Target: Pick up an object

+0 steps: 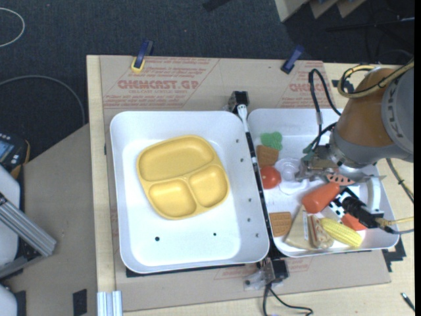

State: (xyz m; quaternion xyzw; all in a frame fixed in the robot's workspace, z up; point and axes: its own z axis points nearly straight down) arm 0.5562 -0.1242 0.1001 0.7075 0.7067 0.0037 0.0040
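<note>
Nearest the lens, at the front of the right bin [296,120], lie a knobbly yellow corn cob [342,232], a pale wedge-shaped bread slice [299,232] and a square tan cracker [281,223] with a dimpled face. The 2 bins are shallow white trays with rounded corners and smooth, slightly glossy walls. They sit side by side on a bench [99,143] covered with a brown board printed in red.

A matte yellow plastic plate [181,176] rests in the left bin [125,196]. It is rounded and moulded into 3 compartments: 1 large at the back and 2 smaller at the front.

Further back in the right bin, along its left wall, sit a lumpy green piece [270,139], a flat brown piece [266,155] touching it, and a shiny red tomato [270,177].

Closest to the gripper [314,168] is the carrot [320,197], smooth, orange and tapered. It lies tilted on the floor of the right bin near its middle, between the tomato and the corn cob.

From the right, the grey and orange arm [368,124] reaches over that bin, and its metal gripper hangs just behind the carrot. Whether the gripper is open or closed cannot be told from this view.
</note>
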